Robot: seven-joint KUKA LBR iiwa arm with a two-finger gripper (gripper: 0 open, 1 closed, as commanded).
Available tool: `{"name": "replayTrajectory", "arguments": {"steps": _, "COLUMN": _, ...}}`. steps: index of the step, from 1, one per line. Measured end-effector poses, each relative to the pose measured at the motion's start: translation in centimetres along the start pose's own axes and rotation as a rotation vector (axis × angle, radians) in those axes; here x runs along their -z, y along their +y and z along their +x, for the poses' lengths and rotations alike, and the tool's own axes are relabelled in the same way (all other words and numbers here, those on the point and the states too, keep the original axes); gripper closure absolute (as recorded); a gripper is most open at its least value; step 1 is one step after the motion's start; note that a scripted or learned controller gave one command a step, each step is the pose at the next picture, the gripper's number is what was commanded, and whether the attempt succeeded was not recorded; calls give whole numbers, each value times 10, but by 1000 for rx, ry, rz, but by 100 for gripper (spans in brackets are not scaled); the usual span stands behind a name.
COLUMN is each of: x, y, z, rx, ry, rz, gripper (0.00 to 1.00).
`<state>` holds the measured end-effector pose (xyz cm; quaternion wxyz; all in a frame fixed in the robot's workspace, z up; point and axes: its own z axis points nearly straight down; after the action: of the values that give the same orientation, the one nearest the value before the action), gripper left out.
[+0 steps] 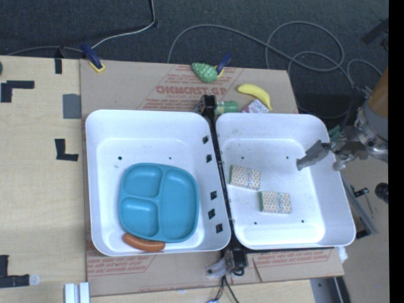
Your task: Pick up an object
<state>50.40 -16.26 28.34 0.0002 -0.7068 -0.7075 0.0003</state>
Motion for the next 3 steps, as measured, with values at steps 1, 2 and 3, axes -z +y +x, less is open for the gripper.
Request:
{"name": "replayTrajectory", "arguments": {"steps": 1, "x": -88, "y": 11, "z": 41, "rx": 0, "ry": 1, "rz": 3, "gripper": 0}}
{"name": "replayTrajectory", "arguments": {"steps": 2, "x": -194, "y": -2, "z": 58, "rx": -3, "ry": -6, "rz": -14, "gripper": 0}}
{"name": "replayTrajectory", "arguments": {"steps": 3, "x": -197, "y": 102, "z": 59, "rx": 1, "ry": -2, "rz": -7, "gripper": 0}}
